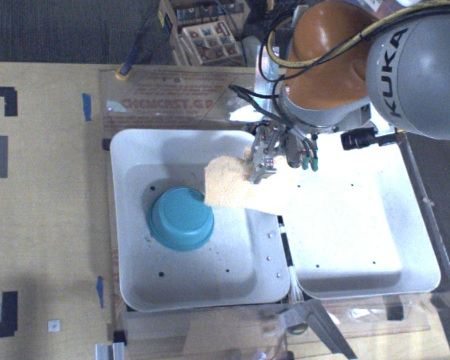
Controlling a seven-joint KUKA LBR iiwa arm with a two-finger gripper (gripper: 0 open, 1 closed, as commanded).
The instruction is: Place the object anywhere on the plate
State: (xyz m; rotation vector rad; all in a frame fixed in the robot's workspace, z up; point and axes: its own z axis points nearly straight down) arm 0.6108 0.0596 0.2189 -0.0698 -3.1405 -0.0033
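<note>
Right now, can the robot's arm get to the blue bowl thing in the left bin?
Probably yes. The blue bowl sits upside down in the left bin with nothing over it, and the gripper hangs close by, above a tan sheet.

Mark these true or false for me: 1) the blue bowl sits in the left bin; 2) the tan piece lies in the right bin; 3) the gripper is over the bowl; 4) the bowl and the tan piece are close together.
1) True: the blue bowl sits in the left bin.
2) False: the tan piece is over the left bin, not the right bin.
3) False: the gripper is at the tan piece's upper right edge, away from the bowl.
4) True: they appear to meet at the bowl's upper right rim.
</note>
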